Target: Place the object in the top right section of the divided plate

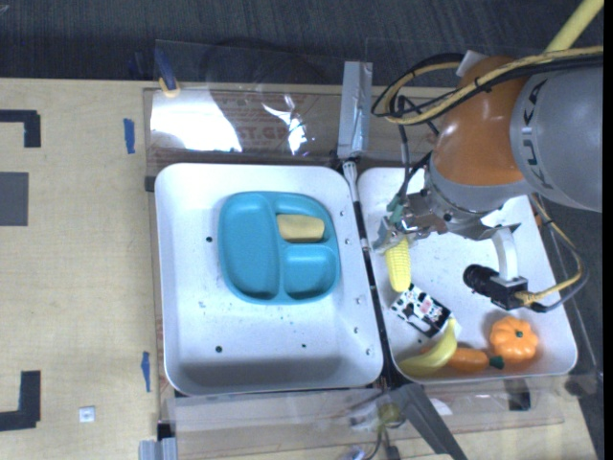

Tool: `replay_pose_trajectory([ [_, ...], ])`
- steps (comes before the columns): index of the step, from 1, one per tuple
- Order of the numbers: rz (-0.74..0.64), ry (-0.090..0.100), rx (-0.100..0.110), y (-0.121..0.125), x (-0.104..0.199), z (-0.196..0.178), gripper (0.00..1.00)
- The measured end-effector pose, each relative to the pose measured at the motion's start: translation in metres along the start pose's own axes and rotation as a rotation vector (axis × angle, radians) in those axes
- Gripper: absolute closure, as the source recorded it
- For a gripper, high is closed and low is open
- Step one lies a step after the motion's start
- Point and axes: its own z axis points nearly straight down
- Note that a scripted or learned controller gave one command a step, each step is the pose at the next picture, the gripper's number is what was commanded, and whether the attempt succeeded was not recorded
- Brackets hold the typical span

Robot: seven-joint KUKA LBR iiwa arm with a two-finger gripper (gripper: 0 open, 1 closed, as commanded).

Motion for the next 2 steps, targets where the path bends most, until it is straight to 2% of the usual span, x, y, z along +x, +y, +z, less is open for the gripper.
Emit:
replay_pose_trajectory([
  [1, 0.041, -0.001, -0.002, 0.0187, 0.0619, 0.0006, 1.00],
  [2, 0.044, -0.002, -0.002, 0.0185, 0.0599, 0.0004, 0.00],
])
